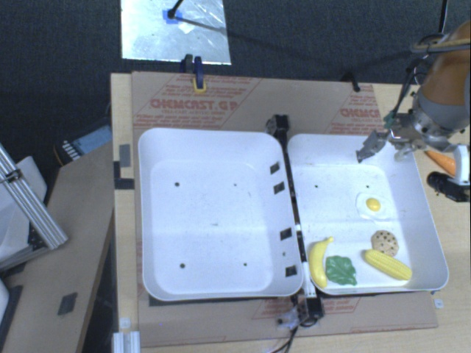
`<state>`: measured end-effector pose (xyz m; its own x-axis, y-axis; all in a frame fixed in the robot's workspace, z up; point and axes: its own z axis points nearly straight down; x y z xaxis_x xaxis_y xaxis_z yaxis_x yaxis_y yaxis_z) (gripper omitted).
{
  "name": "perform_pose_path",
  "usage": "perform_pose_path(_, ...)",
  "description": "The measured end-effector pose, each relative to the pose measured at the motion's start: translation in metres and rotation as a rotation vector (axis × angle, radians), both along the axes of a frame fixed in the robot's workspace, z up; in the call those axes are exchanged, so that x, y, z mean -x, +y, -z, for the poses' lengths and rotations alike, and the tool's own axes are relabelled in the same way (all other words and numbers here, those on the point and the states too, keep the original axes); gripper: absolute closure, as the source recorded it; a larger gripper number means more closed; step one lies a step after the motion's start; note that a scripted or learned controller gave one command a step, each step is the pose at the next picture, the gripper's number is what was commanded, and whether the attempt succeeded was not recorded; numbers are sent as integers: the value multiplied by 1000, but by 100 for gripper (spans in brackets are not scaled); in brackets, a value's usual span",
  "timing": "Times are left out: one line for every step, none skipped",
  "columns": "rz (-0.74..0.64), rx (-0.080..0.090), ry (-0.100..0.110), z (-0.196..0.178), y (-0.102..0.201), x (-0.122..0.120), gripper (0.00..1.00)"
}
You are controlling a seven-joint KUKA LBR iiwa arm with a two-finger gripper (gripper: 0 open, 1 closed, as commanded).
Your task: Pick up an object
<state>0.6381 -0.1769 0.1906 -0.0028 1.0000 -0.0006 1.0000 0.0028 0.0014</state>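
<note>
The right bin (pixel 331 175) holds a fried egg (pixel 372 204), a brown cookie (pixel 384 242), a yellow corn cob (pixel 388 265), a banana (pixel 319 262) and a green leafy piece (pixel 341 270). The last four lie along the bin's near edge, and the egg sits near the right wall. My gripper (pixel 384 151) hovers over the bin's far right corner, above and beyond the egg. Its fingers are spread open with nothing between them.
The left bin (pixel 213 212) stands beside the right one, with a black clip strip (pixel 287 197) between them. An orange thing (pixel 440 158) lies just outside the right bin's right wall. A shiny metal sheet (pixel 175 20) lies far back.
</note>
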Motion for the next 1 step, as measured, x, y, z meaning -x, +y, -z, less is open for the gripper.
perform_pose_path(-9,1,-19,-152,59,-12,0)
